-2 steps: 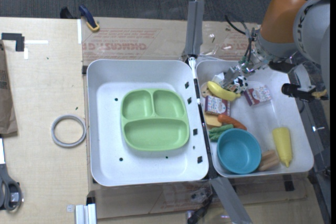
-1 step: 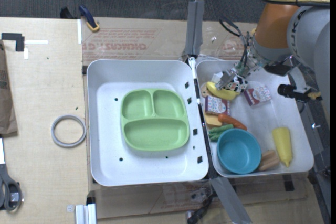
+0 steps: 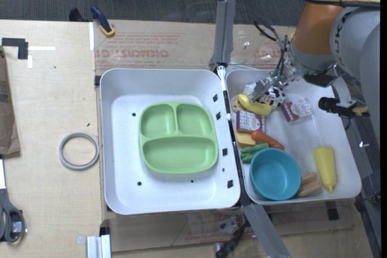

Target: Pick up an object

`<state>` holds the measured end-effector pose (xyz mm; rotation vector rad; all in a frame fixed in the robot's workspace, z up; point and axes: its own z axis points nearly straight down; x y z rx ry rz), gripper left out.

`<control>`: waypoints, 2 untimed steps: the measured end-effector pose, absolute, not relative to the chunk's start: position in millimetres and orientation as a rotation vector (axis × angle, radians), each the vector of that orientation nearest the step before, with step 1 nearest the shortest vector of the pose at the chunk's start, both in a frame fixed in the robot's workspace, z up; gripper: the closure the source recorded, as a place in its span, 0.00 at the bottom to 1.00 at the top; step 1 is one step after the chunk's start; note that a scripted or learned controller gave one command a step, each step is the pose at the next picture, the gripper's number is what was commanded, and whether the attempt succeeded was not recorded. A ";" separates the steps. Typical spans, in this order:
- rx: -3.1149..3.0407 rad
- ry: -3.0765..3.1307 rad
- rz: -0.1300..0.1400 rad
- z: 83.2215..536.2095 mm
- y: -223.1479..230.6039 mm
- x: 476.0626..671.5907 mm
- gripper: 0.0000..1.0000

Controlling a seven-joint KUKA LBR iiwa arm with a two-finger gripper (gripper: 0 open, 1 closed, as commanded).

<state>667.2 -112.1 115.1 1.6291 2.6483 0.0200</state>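
My gripper (image 3: 266, 90) reaches down into the far left part of the right bin (image 3: 347, 148), under the orange band of the arm (image 3: 320, 24). It hangs just above and behind a yellow banana (image 3: 256, 107). Beside the banana lie a purple snack packet (image 3: 250, 122) and a small red-and-white packet (image 3: 295, 110). Nearer the front sit a carrot (image 3: 266, 139), some green beans (image 3: 250, 154), a blue bowl (image 3: 275, 174), a yellow corn cob (image 3: 325, 168) and a brown sausage-like piece (image 3: 309, 185). Nothing is visibly held.
The left bin (image 3: 115, 148) holds a green divided plate (image 3: 178, 137). On the bench at the left lie a grey tape ring (image 3: 78, 150) and scissors (image 3: 11, 223). A grey metal post (image 3: 224, 33) stands behind the bins' shared wall.
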 end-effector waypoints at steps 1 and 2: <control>1.703 2.595 0.025 111.3 -106.8 660.5 0.00; 1.707 2.599 0.021 117.4 -106.6 659.0 1.00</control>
